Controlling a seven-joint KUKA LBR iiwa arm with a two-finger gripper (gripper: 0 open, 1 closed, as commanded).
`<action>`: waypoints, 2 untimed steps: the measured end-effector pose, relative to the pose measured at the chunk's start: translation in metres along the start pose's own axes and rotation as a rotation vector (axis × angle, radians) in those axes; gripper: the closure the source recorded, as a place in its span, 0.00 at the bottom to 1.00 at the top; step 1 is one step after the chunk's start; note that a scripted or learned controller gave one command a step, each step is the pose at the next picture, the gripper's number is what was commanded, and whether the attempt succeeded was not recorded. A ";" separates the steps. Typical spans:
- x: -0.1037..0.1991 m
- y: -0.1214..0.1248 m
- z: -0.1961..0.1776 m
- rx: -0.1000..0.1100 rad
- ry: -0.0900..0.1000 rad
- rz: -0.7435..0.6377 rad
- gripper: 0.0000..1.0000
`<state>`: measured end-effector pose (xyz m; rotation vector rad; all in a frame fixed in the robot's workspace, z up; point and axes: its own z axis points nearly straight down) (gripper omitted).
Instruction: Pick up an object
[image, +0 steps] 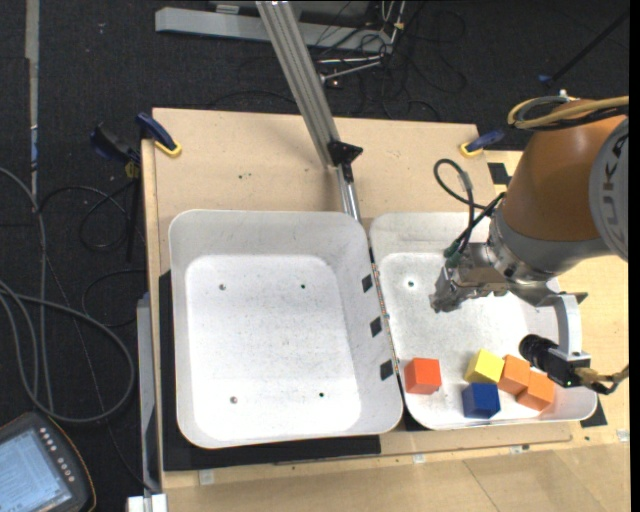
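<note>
- Nearest the camera, in the right bin (420, 262), lay the blocks: a blue block (481, 399), an orange block (423, 374) apart to its left, a yellow block (485, 366) just behind the blue one, and 2 more orange blocks (524, 381) at the bin's right edge.
- Farther back, the tool (446, 295) hung over that bin's middle, well apart from the blocks; its state could not be told.
- The left bin (180, 300) sat beside it on the surface (250, 160).

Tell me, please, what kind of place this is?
Probably a robotics lab or test cell. A wooden bench carries two white bins, the right one holding coloured blocks for the arm's gripper to pick. Loose cables lie on the dark floor, and a control pendant sits nearby.
</note>
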<state>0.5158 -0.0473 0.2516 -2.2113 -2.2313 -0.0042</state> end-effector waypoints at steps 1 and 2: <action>0.049 -0.005 -0.005 0.001 0.000 0.000 1.00; 0.110 -0.012 -0.005 0.003 0.000 0.000 1.00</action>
